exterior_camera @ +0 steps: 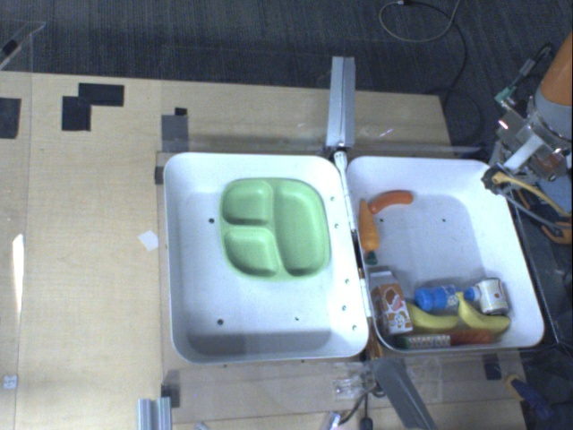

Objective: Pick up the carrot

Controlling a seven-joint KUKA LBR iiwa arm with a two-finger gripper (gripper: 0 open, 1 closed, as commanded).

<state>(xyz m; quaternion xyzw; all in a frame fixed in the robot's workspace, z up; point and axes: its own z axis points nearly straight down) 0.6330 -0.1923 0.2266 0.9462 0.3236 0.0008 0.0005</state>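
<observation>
Banana (466, 316) and can (490, 296) nearest; carrot (368, 227) at right bin (448, 179) left wall. Gripper (501, 179) at far-right rim, grip state indeterminable. Approach pending: reach left, descend.

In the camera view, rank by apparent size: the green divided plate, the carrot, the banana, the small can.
1. green divided plate
2. banana, partly hidden
3. carrot, close to the banana; order unsure
4. small can

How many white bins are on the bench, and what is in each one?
2. The left bin holds a green divided plate. The right bin holds the carrot, a banana and other small items crowded along its near edge; some may be hidden.
</observation>
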